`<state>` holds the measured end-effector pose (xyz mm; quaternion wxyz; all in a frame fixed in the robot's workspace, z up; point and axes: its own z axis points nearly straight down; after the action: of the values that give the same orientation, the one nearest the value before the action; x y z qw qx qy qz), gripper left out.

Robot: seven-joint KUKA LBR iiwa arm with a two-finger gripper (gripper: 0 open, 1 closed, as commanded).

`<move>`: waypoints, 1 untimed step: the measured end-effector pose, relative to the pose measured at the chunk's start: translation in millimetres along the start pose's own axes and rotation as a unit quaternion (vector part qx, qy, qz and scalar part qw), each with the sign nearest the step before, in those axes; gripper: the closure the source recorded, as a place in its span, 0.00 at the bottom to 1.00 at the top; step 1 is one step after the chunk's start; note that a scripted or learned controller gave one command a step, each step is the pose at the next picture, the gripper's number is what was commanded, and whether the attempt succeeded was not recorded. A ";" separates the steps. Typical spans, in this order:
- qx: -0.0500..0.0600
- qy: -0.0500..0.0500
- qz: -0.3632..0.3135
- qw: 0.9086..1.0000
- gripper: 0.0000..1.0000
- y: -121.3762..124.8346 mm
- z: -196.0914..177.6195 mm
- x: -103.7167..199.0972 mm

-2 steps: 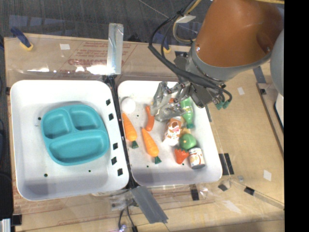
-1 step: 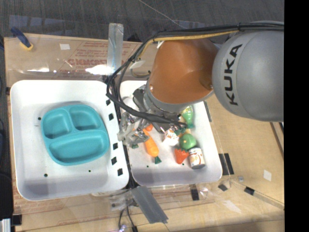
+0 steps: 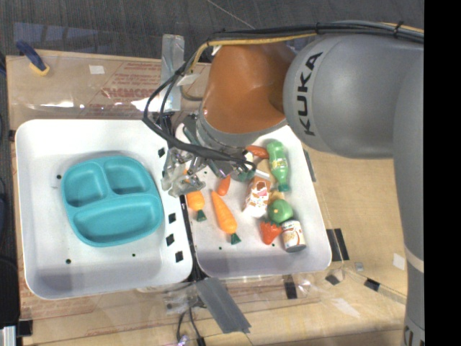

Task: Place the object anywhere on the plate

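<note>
the metal two-finger gripper (image 3: 181,181) hangs low at the left edge of the right white bin (image 3: 317,225), its grip impossible to tell, just beside a small orange plastic carrot (image 3: 196,204), while the turquoise three-compartment plate (image 3: 112,200) sits in the left white bin (image 3: 36,193).

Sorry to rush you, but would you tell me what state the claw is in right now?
Claw: cannot be told; it sits low by the right bin's left edge.
</note>
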<state>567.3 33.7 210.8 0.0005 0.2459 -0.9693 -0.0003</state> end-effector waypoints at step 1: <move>0.002 -0.003 -0.008 1.000 1.00 -2.0 -37.4 16.3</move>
<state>554.1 24.1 248.2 -0.0028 0.2537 -0.9673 0.0008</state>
